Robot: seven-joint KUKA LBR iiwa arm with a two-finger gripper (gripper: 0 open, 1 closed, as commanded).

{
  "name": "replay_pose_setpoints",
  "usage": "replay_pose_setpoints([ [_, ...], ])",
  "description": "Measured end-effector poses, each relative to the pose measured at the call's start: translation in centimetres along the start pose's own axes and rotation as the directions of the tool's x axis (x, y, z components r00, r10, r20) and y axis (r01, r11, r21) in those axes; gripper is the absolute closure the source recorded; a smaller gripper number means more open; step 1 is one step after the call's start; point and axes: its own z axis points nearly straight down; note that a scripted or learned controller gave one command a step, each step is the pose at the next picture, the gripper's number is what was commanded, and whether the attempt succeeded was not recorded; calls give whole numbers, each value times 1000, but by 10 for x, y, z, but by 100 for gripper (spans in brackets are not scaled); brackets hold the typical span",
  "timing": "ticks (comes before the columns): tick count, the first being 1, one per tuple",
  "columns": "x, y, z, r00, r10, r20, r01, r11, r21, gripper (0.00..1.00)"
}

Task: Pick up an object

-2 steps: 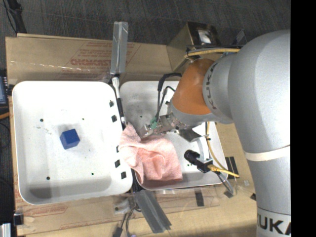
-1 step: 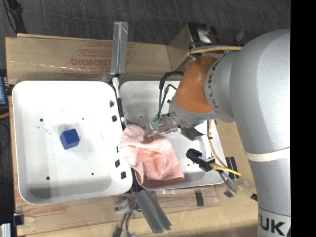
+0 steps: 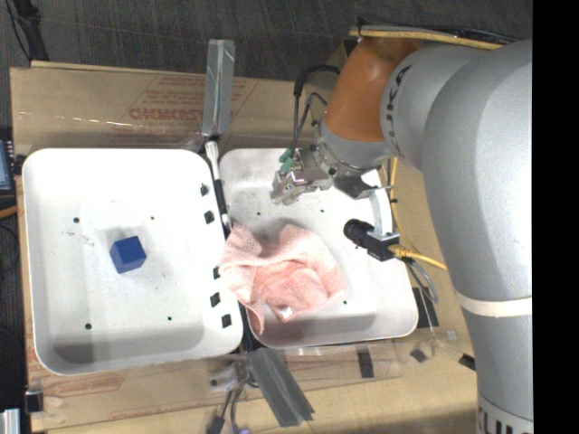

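Scanning from the left, I have the left bin (image 3: 54,206) first, and a blue cube (image 3: 128,253) sits alone on its floor, a little left of the middle and well apart from every wall. Both bins rest on a sheet of brown cardboard (image 3: 109,107) that shows along the far side. Across the divide, in the right bin (image 3: 366,307), a pink cloth (image 3: 282,274) lies crumpled in the near left part. Its left edge is pushed up against the wall shared with the other bin, and its folds are bunched toward the near side.

Farther back in the same bin, the gripper (image 3: 288,188) hangs over the bare white floor near the far wall, pointing left, apart from the cloth and on its far side. From this angle I cannot tell whether it is open or closed, and I see nothing held in it. Behind it the orange band (image 3: 362,89) and the grey arm (image 3: 470,152) fill the right side.
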Motion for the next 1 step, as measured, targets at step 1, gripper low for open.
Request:
replay_pose_setpoints([
  [1, 0, 0, 0, 1000, 0, 0, 0, 1000, 1, 0],
])
